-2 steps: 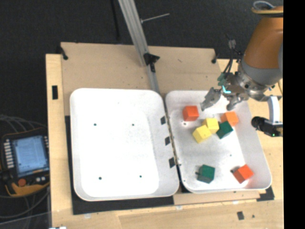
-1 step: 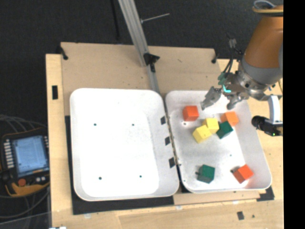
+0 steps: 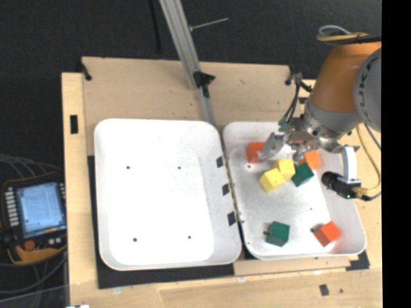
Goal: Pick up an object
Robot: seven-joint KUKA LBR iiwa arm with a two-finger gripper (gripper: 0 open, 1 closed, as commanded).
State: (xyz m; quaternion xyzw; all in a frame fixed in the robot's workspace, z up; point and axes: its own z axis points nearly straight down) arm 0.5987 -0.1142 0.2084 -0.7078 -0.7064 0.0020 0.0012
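Observation:
The right bin (image 3: 253, 236) holds several small blocks. An orange block (image 3: 255, 151) lies near its upper left. Two yellow blocks (image 3: 271, 179) (image 3: 286, 167) sit side by side in the middle, with a green block (image 3: 302, 175) and an orange block (image 3: 312, 158) just to their right. A second green block (image 3: 277, 233) and an orange-red block (image 3: 327, 233) rest near the front edge. My gripper (image 3: 287, 147) hangs over the cluster, between the upper orange block and the yellow ones. Its fingers look spread, and nothing shows between them.
The left bin (image 3: 157, 191) lies beside the right one, joined by small clips along the shared edge. A metal pole (image 3: 183, 37) rises from the back of the bench. A handheld control pendant (image 3: 35, 213) sits off the bench at the far left.

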